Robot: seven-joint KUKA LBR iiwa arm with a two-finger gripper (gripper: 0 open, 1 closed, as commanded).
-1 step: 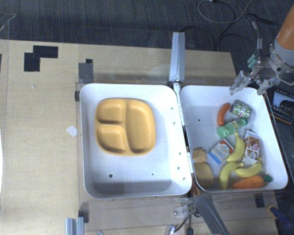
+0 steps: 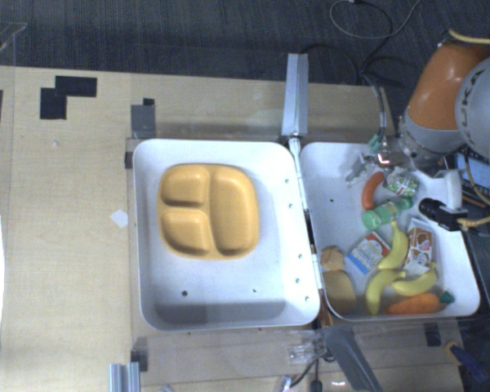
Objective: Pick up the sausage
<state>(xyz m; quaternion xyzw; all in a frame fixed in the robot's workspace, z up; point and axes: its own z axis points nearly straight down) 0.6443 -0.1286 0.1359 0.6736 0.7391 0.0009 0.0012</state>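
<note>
The gripper (image 2: 381, 158) hangs over the far part of the right bin (image 2: 336, 166), its tip right at the far end of the sausage (image 2: 371, 191); how far it is open cannot be told. The reddish sausage lies on the bin floor, just left of a green bottle (image 2: 381, 216). Nearer lie bananas (image 2: 394, 271), a carrot (image 2: 413, 304) and small cartons (image 2: 367, 251). The left bin (image 2: 229, 305) holds a yellow divided tray (image 2: 208, 210).

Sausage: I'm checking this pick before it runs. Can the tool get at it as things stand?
Probably yes: the tool hangs right above the sausage, whose upper side lies bare; the green bottle crowds its lower end.
</note>
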